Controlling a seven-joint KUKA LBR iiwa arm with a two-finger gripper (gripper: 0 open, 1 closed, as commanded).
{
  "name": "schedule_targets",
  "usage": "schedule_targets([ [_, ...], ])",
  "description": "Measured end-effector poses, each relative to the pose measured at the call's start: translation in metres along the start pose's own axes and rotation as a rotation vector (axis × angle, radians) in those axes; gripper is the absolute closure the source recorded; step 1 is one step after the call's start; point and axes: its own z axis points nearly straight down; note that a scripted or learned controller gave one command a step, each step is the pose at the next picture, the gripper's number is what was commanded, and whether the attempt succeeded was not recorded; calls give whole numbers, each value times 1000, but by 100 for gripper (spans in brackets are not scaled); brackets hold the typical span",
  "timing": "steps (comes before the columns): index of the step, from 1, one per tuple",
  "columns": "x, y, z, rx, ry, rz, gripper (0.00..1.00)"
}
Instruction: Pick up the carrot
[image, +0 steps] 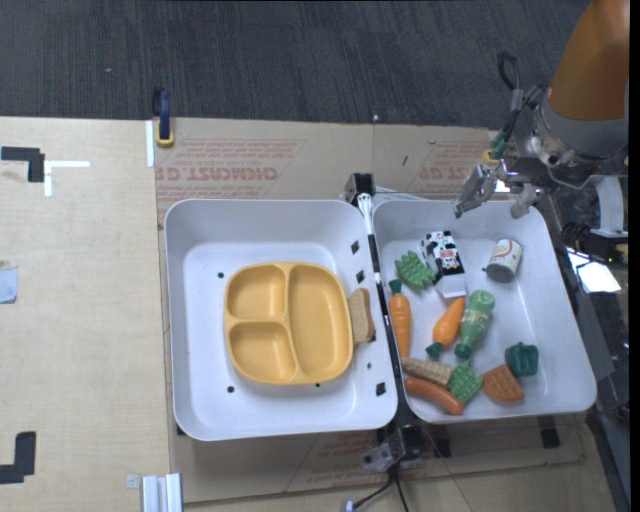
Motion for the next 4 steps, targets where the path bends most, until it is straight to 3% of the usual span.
schedule_targets([
  [1,-5,-46,87,-3,1,-224,0],
  [2,-10,-58,189,-5,1,-336,0],
  [3,-11,-58,180,-6,0,-330,100],
  [4,39,-88,90,-6,0,-434,100],
])
